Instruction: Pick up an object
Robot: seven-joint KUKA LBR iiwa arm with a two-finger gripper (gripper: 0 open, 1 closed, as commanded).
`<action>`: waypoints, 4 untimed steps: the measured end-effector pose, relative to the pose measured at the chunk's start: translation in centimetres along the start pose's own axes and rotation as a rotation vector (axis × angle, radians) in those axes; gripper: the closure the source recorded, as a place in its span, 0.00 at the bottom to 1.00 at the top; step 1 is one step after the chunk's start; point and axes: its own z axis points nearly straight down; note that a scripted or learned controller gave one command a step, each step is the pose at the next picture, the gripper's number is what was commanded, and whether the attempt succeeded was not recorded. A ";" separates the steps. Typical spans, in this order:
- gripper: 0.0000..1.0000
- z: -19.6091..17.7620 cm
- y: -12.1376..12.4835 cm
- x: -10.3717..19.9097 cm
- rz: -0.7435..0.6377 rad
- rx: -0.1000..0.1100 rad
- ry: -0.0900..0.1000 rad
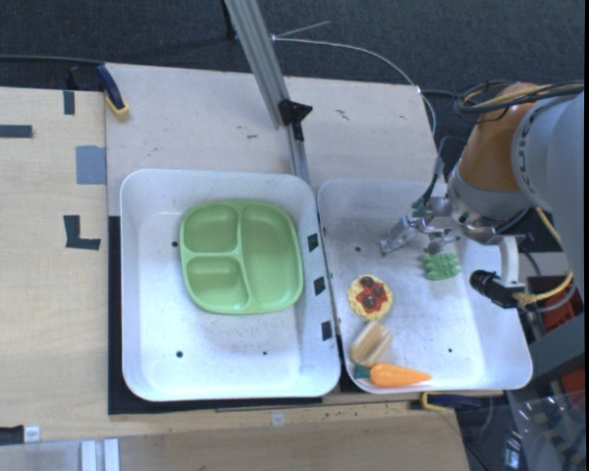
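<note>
Leftmost, the left bin (137, 292) holds a green divided plate (241, 256) lying flat near its middle. Next, the right bin (491, 361) carries the toy food: a small pizza (370, 296) near its left wall, a hot dog bun (370, 342) just nearer, and an orange carrot (400, 374) at the near rim. Further right, a green leafy piece (439, 264) lies just beside the hand (401, 236), which hangs low over the bin's far part with its fingers spread and nothing between them, the grey arm (530, 155) reaching in behind it.
</note>
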 end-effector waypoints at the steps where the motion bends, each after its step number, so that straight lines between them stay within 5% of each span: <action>1: 0.00 2.1 0.0 0.1 0.000 -0.005 -0.002; 2: 1.00 1.0 0.0 0.2 -0.001 -0.005 -0.001; 4: 1.00 -10.5 1.3 -0.1 0.001 -0.012 -0.002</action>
